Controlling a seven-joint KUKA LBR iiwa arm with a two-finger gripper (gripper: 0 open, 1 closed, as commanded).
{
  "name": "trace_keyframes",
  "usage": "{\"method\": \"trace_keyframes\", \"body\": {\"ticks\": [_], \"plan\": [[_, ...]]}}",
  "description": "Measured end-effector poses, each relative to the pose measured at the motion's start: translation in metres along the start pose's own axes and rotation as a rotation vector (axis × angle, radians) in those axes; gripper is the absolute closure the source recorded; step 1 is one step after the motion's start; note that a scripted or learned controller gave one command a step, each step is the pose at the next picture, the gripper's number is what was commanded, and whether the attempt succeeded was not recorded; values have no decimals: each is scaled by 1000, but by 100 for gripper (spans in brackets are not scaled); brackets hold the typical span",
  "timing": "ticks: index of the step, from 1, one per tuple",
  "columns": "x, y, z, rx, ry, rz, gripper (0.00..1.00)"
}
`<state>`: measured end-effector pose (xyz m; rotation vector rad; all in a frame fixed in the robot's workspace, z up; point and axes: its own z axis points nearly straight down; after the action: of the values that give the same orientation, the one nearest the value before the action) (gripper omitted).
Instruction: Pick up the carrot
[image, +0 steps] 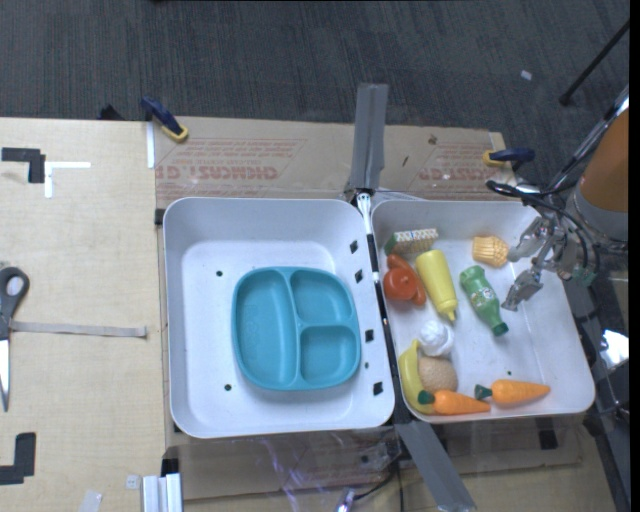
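Two white bins: left bin (190, 300) w/ one teal divided plate (297, 327); right bin (560, 345) w/ two carrots (520, 392) (460, 403) at near edge, one green bottle (482, 297), one yellow bottle (437, 283). Gripper (528, 270) fingers apart, nothing betw. them, above right bin. Cardboard bench (80, 300); dark carpet (250, 50).

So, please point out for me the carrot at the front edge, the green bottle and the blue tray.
carrot (520, 392): camera view, middle of its orange body.
green bottle (481, 294): camera view, middle of its body, on the label.
blue divided tray (262, 330): camera view, floor of its large left compartment.
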<state>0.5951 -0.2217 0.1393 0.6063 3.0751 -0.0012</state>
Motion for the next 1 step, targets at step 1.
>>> {"method": "trace_keyframes", "body": {"ticks": [1], "plan": [[119,-5,-3,0,5,-46,0]]}}
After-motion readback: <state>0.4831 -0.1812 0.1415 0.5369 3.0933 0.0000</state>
